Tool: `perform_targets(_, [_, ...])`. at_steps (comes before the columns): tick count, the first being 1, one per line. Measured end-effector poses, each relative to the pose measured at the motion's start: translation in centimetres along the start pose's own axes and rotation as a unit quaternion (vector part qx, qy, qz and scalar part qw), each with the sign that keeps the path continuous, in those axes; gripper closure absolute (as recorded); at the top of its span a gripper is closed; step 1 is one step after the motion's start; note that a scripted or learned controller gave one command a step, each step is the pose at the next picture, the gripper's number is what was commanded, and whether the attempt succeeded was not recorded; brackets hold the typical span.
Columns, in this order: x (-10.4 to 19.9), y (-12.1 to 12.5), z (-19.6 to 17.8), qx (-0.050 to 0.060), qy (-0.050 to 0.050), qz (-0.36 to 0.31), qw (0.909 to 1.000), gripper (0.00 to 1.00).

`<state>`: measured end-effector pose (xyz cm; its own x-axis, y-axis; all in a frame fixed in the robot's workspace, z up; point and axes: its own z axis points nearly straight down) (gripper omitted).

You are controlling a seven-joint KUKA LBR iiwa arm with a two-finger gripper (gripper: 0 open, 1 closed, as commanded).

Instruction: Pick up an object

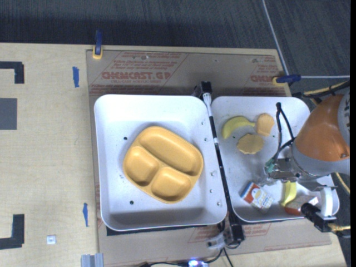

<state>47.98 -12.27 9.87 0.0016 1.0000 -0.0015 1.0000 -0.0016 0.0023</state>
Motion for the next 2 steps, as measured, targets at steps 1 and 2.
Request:
perform_targets(1, [0.0,0.0,0.0,0.0,0.0,0.0,1.0,0.0])
perform_targets(2, [0.01,0.08,-0.99,-0.001,-0.001,0.0,1.0,1.0])
